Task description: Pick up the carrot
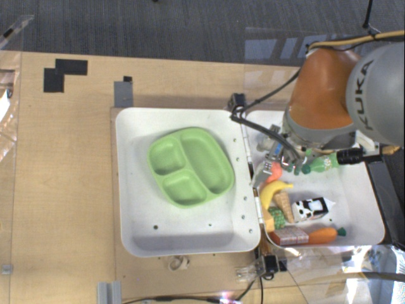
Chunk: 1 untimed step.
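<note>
Currently I see the carrot lying ungrasped at the near edge of the right bin, beside a red box. My gripper hovers well apart over the bin's far left; I cannot tell its opening, so approach, grasp and lift remain.

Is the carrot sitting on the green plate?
No, the carrot lies in the right bin beside a small box, away from the green plate.
</note>
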Available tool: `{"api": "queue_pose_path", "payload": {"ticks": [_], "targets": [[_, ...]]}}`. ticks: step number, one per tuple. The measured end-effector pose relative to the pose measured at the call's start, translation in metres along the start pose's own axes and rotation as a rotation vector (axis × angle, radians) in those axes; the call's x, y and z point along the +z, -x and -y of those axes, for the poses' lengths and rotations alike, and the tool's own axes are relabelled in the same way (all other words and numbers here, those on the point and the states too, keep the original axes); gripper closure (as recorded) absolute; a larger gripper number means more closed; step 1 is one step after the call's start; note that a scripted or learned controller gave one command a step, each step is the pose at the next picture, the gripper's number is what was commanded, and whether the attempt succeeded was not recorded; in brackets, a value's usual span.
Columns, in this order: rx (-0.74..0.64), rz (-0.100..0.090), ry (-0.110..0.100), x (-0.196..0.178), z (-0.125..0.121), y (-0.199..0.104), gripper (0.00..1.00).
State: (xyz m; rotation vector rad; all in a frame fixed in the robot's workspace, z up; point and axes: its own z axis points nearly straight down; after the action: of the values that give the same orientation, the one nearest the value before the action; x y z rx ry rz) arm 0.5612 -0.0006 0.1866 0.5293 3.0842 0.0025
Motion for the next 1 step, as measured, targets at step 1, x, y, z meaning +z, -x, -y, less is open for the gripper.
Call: {"api": "queue_pose_path", "payload": {"ticks": [1], "targets": [[0.055,-0.006,0.001,0.0007,-0.0312,-0.0333,0.00]]}}
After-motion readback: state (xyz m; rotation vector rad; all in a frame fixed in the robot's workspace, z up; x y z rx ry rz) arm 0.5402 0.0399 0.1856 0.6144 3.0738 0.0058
